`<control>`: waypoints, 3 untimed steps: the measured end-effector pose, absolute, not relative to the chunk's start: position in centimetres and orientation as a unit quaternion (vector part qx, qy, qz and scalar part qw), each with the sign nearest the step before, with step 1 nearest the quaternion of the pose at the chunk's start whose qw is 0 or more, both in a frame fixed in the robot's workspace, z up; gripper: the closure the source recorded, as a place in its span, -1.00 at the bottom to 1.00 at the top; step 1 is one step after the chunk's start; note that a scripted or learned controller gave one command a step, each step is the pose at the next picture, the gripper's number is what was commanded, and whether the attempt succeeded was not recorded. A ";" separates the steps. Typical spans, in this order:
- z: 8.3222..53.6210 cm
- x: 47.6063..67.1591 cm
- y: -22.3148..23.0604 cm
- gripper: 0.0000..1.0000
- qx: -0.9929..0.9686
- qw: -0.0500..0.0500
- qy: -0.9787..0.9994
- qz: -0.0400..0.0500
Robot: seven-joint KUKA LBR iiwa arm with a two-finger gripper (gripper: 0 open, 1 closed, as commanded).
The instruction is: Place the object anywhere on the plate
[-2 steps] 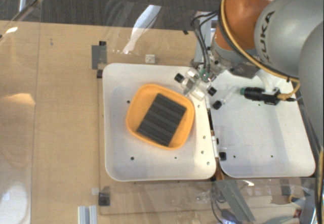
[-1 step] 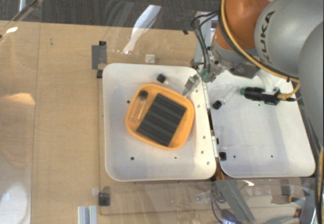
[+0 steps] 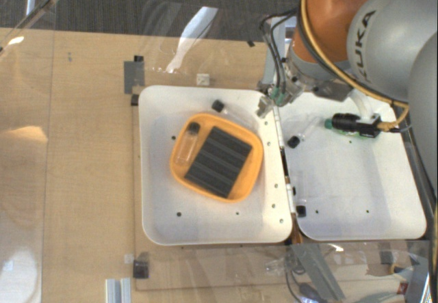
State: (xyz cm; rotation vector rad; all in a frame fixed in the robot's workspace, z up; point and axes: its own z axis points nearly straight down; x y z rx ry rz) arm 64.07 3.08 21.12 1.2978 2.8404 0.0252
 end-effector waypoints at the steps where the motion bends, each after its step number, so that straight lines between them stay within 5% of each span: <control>1: 22.3 64.3 3.2 1.00 0.415 0.012 0.910 0.011; 2: 18.6 65.7 0.5 1.00 0.376 0.003 0.927 0.002; 3: 19.7 65.5 4.4 1.00 0.341 0.004 0.940 0.002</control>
